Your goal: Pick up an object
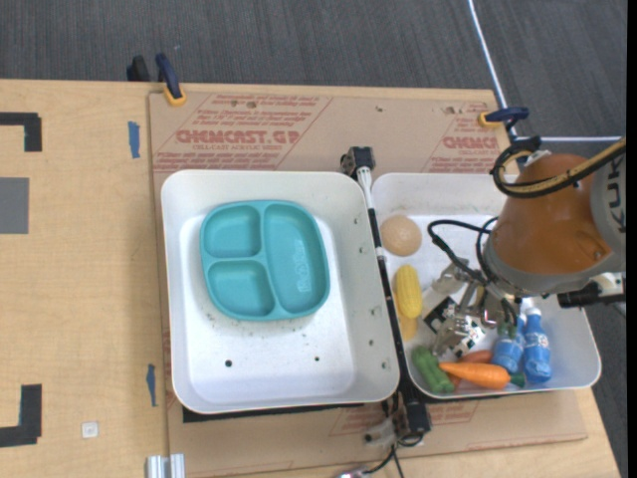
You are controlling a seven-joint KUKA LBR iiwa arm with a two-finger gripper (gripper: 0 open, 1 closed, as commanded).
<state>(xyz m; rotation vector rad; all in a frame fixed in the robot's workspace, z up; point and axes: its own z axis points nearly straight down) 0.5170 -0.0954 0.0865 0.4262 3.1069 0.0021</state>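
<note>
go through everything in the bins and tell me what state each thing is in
Tray: flat in left bin, compartments bare.
Egg: loose, right bin.
Corn: lying by the divider.
Carrot: lying flat.
Green vegetable: lying flat.
Bottles: lying together.
Gripper: low over the right bin.

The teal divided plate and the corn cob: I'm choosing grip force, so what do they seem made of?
The teal divided plate looks like moulded plastic, matte with a soft sheen: uniform colour, rounded compartment ridges. The corn cob looks like toy plastic or rubber, smooth and evenly yellow; which of the two cannot be told.
</note>
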